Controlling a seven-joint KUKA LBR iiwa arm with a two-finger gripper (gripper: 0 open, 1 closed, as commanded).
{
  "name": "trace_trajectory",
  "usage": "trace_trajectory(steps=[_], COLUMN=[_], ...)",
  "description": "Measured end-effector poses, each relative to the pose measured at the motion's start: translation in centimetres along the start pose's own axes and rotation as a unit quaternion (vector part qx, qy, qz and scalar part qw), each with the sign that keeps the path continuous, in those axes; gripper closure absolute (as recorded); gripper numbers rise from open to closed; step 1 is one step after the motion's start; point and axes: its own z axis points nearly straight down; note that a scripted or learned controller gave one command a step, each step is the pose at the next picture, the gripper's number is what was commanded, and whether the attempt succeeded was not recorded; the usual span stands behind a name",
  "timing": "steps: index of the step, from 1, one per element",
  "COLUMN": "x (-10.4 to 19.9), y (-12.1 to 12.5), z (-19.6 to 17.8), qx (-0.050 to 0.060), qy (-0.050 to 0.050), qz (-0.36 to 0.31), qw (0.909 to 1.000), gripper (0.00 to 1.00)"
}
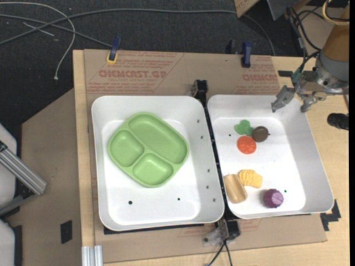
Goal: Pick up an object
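Below the gripper [292,100], toy foods lie loose in the right bin [310,148]: green piece [242,127], brown ball [259,133], red tomato [247,144], yellow corn [250,178], tan bread roll [235,188] with its long axis running toward the gripper, and purple piece [272,198]. Its fingers spread apart, gripping nothing. Farther off, cardboard [133,71] reads roughly "CHEMCAST GP".

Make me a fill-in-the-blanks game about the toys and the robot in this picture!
1. The green plate lies in the ____ bin.
2. The plate has ____ compartments.
3. The purple toy sits in the right bin, in the corner nearest the ____ of the picture.
4. The end effector hangs over the right bin's far edge with its fingers ____.

Missing words: left; three; bottom; open
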Motion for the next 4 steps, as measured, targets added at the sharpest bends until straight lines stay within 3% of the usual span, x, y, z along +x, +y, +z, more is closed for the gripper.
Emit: trace_trajectory(steps=[1, 4], x=[0.1, -0.3], y=[0.3, 1.3], z=[-1.0, 11.7], qx=[-0.007, -0.006], qy=[-0.002, -0.001], qz=[-0.002, -0.003], qw=[1.0, 1.0], gripper=[0.0, 0.0])
